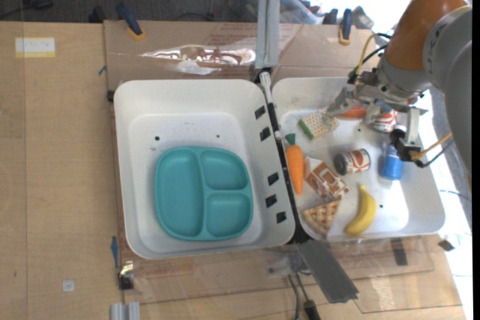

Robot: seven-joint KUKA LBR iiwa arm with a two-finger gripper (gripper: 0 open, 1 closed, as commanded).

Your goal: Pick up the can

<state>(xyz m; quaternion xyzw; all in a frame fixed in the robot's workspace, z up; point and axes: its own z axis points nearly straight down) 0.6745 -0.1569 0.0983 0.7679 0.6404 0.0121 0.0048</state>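
Observation:
A small can [352, 161] with a red and white label lies on its side in the middle of the right bin [420, 217]. My gripper [373, 109] hangs over the back of that bin, up and to the right of the can and apart from it. Just below the gripper sits a second red and white object [385, 121], partly hidden by the wrist. I cannot make out anything held in the gripper.
Around the can lie a blue bottle [391, 163], a banana [362, 212], a brown packet [325, 179], a waffle wedge [321, 217], a carrot [295, 168] and a cracker piece [318, 124]. The left bin [135, 161] holds a teal divided plate [202, 192].

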